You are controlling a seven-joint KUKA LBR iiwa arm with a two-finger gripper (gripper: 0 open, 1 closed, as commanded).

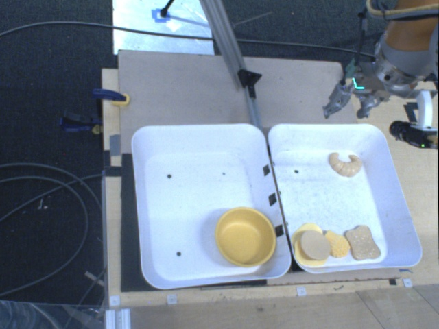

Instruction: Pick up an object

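Currently the gripper (pixel 350 105) hangs above the far rim of the right bin (pixel 394 163), its two fingers spread apart with nothing between them. Nearest below it, well apart from everything else, lies a croissant-shaped piece (pixel 345 164) in the bin's far half: pale tan, curved, with rounded ridges. It looks like a moulded toy, so probably light and fairly stiff, with a smooth skin that could slip. The best hold is likely across the thick middle of the curve, jaws closing on its narrow width; the tapered ends would squirt out.

Against the near wall of the same bin sit a round beige disc (pixel 315 245) on a yellow piece, an orange-yellow cracker-like piece (pixel 337 244) and a speckled tan biscuit (pixel 362 242), touching or just beside each other. These are flat and low, hard to get fingers under, and crowded.

A yellow bowl (pixel 245 236) stands upright in the left bin (pixel 154 177), near its front. It appears to be smooth, rigid plastic, best gripped over the rim.
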